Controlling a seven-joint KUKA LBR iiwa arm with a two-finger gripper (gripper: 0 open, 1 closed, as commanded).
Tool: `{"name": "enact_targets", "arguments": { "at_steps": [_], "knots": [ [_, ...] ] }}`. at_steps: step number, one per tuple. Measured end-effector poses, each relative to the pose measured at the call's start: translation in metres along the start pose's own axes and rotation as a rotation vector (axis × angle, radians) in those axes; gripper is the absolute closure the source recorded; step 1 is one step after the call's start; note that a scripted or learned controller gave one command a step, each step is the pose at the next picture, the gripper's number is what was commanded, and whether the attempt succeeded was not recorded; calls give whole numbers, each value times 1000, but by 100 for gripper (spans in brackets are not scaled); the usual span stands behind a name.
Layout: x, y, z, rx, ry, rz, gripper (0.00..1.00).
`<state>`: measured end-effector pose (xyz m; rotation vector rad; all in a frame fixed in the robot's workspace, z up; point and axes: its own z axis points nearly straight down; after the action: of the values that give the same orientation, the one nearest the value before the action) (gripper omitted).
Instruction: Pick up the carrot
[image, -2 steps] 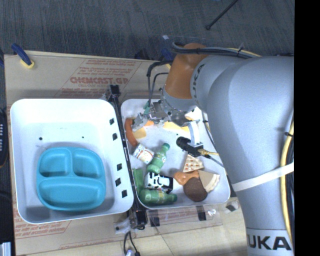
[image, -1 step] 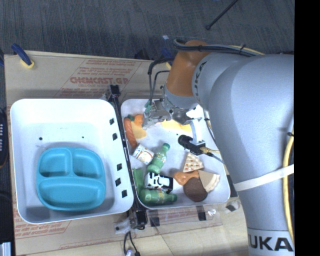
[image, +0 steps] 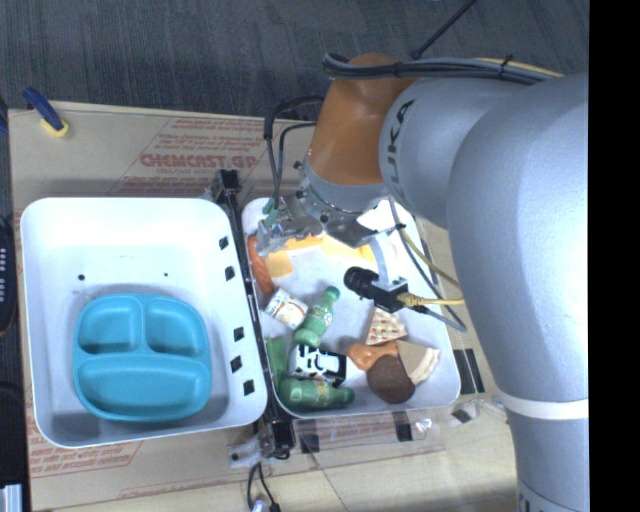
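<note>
Reaching into the right bin (image: 335, 268), the gripper (image: 272, 228) sits low at the bin's far left corner, close against the dividing wall.

Carrot (image: 259, 268): orange, lying along the left wall of the right bin, just below the gripper in this view and touching or nearly touching it. It rests on the bin floor, not lifted.

Gripper state: cannot tell. The wrist and orange band hide the tip, so whether it is spread or closed on anything is not readable.

Progress (judgement): approach looks done and the tool is at the target. A confirmed grasp and the lift are both left. Nothing shows the carrot captured.

Contents, right bin:
- yellow wedge (image: 292, 256) beside the carrot, partly under the gripper
- green bottle (image: 318, 318), tilted
- small pale can (image: 286, 308), on its side
- black-and-white patterned block (image: 320, 363)
- green cucumber-like piece (image: 316, 394) along the near wall
- pizza slice (image: 386, 327)
- brown round cookie (image: 390, 380), with a tan piece (image: 422, 358) just behind it

Contents, left bin (image: 60, 230): one blue divided plate (image: 143, 357), lying flat in the near half.
</note>
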<state>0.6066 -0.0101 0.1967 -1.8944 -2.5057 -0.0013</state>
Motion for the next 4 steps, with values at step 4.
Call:
{"name": "enact_targets", "arguments": {
  "at_steps": [4],
  "knots": [
    [228, 23, -57, 7, -3, 549, 100]
  ]
}}
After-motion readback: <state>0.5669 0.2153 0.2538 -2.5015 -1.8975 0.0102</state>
